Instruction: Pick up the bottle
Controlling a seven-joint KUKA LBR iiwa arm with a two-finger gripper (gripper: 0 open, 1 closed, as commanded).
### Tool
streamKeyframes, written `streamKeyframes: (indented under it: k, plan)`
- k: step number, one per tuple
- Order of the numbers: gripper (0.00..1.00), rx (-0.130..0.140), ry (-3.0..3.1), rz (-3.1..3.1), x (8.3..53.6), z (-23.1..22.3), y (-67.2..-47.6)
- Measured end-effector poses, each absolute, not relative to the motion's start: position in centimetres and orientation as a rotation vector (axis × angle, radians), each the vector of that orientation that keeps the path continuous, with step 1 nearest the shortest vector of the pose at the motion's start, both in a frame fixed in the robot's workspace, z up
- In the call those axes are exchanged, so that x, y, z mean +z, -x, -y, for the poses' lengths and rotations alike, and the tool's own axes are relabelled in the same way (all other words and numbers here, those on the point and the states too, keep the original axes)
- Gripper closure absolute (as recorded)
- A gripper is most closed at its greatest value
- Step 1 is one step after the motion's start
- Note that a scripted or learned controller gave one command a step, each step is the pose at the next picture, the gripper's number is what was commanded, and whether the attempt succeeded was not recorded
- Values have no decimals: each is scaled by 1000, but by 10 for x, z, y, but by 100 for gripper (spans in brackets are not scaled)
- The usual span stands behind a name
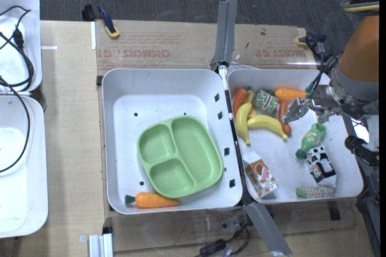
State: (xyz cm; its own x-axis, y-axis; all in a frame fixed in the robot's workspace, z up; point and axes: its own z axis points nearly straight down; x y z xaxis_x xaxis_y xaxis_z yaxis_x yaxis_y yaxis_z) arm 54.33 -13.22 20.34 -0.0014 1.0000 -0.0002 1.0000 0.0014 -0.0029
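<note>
The bottle (312, 137) is small and pale green with a dark green cap. It lies tilted on the floor of the right bin (356, 180), near the right wall. My gripper (296, 111) hangs over the same bin, up and to the left of the bottle and apart from it. It is above a red-orange item (283, 114) beside the bananas (260, 122). Nothing shows in its grasp.
The right bin also holds carrots (291, 93), a green packet (265, 99), a black-and-white carton (319, 164) just below the bottle, a small brown carton (261, 177) and a wrapper (316, 192). The left bin (114, 129) holds a green divided plate (180, 156) and a carrot (152, 200).
</note>
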Motion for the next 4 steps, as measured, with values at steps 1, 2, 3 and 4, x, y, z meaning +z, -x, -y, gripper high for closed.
streamKeyframes:
  k: [1, 2, 3, 4]
  plan:
    - [0, 4, 2482, 1919, 131, 172, -518]
    - [0, 3, 2746, 1513, 90, 192, -534]
    - [100, 5, 2745, 1514, 99, 193, -534]
    - [100, 6, 2828, 1365, 202, 139, -547]
